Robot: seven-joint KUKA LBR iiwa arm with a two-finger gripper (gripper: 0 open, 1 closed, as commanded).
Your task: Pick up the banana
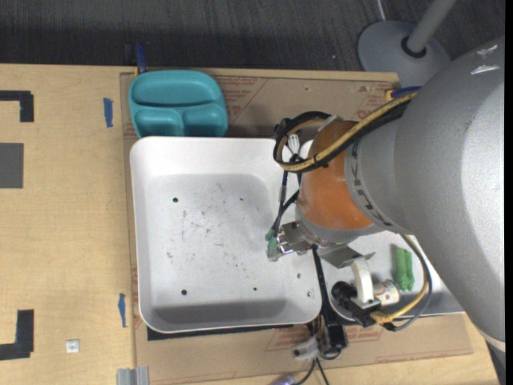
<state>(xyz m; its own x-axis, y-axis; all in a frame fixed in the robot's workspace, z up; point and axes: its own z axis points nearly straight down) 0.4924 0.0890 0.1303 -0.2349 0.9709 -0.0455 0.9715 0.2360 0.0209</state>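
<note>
My grey arm, with its orange band (337, 195), reaches in from the right and hangs low over the right white bin (383, 251). It covers most of that bin and hides whatever lies under the wrist. The gripper points down beneath the wrist, behind the arm's bulk. A small green elongated object (403, 268) lies in the right bin near its right side, apart from the wrist.
The left white bin (200, 223) has a scuffed bare floor with a few dark specks. A teal divided tray (178, 103) stands just behind it. Tan bench board extends to the left, with blue tape marks (107, 112).
</note>
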